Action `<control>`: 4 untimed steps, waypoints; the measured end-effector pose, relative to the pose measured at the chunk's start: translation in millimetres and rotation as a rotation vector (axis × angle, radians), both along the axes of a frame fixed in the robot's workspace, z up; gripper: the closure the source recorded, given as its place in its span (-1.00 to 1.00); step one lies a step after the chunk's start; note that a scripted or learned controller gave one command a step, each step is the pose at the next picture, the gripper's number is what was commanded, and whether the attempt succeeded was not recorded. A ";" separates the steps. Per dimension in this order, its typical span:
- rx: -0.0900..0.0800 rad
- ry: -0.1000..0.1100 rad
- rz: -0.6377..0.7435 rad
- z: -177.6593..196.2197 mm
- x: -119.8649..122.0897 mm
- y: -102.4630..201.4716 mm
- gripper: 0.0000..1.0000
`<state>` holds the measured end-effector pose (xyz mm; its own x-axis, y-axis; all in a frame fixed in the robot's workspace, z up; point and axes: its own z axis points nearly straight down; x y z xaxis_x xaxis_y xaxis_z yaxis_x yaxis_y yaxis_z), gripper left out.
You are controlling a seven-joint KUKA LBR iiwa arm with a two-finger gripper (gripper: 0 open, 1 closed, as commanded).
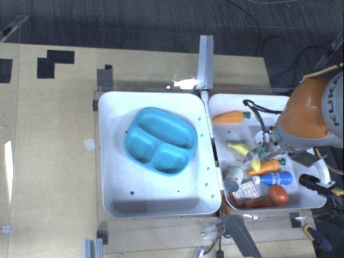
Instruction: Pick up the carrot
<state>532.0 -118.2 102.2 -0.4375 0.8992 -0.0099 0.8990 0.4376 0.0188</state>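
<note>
1. My arm (312, 114) reaches in from the right over the right bin (236, 102), its orange band above the wrist.
2. My gripper (264, 150) hangs low in the middle of that bin, among the small items; whether it is open or closed, I cannot tell, since the wrist and cables hide it.
3. The carrot (229, 117) lies up and to the left of my gripper, near the bin's far edge, apart from the clutter. It lies roughly level, its green top pointing right toward my arm. Nothing of mine touches it.
4. Just left of my gripper lies a yellow piece (238, 148), like a small banana.
5. Just below my gripper lies a second orange item (265, 166) with a green end, tilted; it sits very near my gripper, though I cannot tell if they touch.
6. Below that is a blue bottle (276, 179), and lower still a red tomato (278, 194) beside a dark red piece (257, 202).
7. Down and left of my gripper stands a grey can (233, 175).
8. Well to my gripper's left, the left bin (115, 198) holds a blue tray (159, 140) with three compartments.
</note>
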 end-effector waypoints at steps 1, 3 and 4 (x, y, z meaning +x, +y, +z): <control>0.000 0.000 0.000 0.0 -0.1 0.1 -1.00; -0.003 0.010 0.077 -7.2 -38.1 -11.5 -1.00; -0.004 0.003 0.077 3.9 -35.5 -11.0 1.00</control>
<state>496.5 -129.1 106.0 -0.5052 0.8629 -0.0119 0.8628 0.5054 0.0140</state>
